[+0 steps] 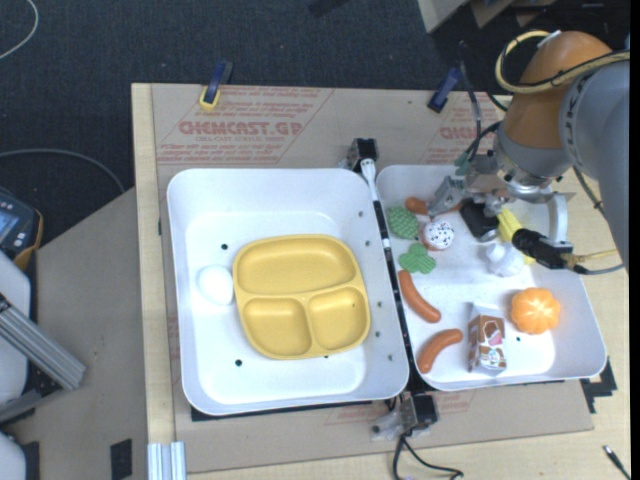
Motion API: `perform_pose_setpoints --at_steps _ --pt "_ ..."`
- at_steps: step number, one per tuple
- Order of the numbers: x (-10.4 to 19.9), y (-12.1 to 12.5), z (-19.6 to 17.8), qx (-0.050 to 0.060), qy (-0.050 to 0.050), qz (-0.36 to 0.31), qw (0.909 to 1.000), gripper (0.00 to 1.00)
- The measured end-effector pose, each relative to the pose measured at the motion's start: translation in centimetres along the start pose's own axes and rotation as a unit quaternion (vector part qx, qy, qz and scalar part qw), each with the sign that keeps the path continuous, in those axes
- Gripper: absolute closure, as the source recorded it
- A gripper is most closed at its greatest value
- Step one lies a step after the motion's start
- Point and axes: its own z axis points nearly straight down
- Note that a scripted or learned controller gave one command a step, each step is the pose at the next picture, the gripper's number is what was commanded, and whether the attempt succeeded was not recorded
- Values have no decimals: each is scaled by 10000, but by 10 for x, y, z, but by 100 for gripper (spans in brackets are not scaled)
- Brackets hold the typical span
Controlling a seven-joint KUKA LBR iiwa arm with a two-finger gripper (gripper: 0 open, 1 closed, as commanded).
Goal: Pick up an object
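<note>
My gripper [481, 211] hangs low over the back of the right bin [574, 351], under the orange wrist band. Just left of it lies a white ball with red dots [437, 235]. A yellow piece [509, 224] and a small white object [503, 259] sit right beside and below it, partly hidden by it. The same bin holds two green pieces [403, 221] [417, 260], a small orange bit [415, 206], two sausages [419, 296] [438, 349], an orange [534, 310] and a brown carton [487, 343].
The left bin [270, 203] holds a yellow divided plate [300, 295] and a white egg [214, 284] at its left. A black divider runs between the bins. Cables cross the right bin's far right side.
</note>
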Motion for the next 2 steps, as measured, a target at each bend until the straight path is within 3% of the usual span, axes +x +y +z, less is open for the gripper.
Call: perform_pose_setpoints --at_steps 1,2 --pt "-4 4 13 -51 -46 6 10000 0" --pt "-6 7 -2 -109 -77 5 9999 100"
